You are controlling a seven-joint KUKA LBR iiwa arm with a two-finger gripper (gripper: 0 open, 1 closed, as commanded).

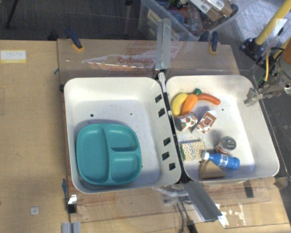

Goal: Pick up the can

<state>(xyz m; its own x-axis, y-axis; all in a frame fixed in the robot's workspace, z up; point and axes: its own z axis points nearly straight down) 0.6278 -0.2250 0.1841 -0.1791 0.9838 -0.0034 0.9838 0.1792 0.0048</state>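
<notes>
A small can (227, 144) with a grey top stands upright in the right bin (262, 135), toward its front right. Just in front of the can lies a blue bottle (223, 161). My gripper (253, 96) hangs at the right bin's far right rim, well behind and to the right of the can, with the arm reaching in from the right edge. Nothing shows in its grasp.
The right bin also holds a yellow fruit (179, 102), an orange carrot (203, 99), two small printed cartons (197, 122), a flat card (192, 149) and a brown piece (211, 170). A teal divided tray (108, 153) lies in the left bin (111, 93).
</notes>
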